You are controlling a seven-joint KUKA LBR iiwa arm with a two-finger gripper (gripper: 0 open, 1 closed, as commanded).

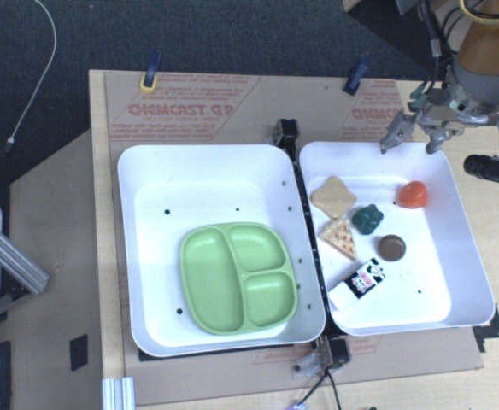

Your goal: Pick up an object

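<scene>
We saw the gripper (413, 141) hanging over the back rim of the right bin (467, 229), jaws spread wide apart with nothing between them. The stuff to pick was all lying in that bin, apart from the jaws: an orange ball (412, 195), a slice of toast (333, 196), a pizza slice (341, 237), a teal lump (367, 219), a brown round piece (391, 248) and a small black-and-white card (365, 278). The left bin (147, 195) on the bench (232, 109) had a green divided plate (237, 276) in it.
</scene>
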